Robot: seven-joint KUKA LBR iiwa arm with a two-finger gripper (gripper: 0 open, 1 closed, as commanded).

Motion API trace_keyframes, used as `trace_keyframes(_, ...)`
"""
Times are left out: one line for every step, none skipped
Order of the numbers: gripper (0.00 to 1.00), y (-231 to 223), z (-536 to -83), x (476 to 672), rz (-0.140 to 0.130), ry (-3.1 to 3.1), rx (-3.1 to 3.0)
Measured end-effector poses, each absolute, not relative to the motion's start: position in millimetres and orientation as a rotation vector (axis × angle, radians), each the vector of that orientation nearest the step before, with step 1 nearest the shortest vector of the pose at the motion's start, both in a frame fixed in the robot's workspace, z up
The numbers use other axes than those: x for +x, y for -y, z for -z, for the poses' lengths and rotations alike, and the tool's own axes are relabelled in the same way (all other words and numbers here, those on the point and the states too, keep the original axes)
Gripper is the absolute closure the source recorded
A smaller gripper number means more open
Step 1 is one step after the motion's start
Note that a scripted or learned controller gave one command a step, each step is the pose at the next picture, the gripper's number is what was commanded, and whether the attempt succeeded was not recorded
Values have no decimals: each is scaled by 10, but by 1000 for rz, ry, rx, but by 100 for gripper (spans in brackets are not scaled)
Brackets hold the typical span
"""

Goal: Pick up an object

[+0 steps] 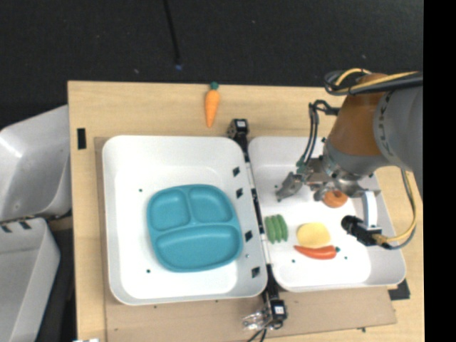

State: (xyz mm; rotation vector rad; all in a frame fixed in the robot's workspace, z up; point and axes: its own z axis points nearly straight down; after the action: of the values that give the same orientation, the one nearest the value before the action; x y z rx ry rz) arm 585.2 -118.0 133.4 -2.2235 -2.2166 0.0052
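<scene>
The pick has not been made yet, as far as the view shows. The arm [367,130] reaches in over the right bin [285,152], and its pincer [298,185] hangs low above the bin's upper half, close to the floor. Whether it is apart or together cannot be told from this angle, and nothing can be seen held in it.

The candidates all lie in the right bin. A small orange round piece [333,199] sits just beside the wrist, partly covered by it. Further toward the near side lie a green ribbed piece [276,228], a yellow lump [313,232] and a red chili [315,251], the yellow one touching the chili and the green one a little apart to their left.

The left bin [121,191] carries a blue divided tray [194,226]. A toy carrot [211,105] rests on the counter [142,105] beyond both bins.

What seems left is nearly everything: settle on one piece, close on it and lift it free of the bin
</scene>
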Motion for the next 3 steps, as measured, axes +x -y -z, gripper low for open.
trace_keyframes(100,1191,-1470,5868,2,2215,-2233)
trace_keyframes(100,1194,-1904,5895,4,2223,-2226)
trace_keyframes(100,1209,-2379,5909,5,2228,-2223)
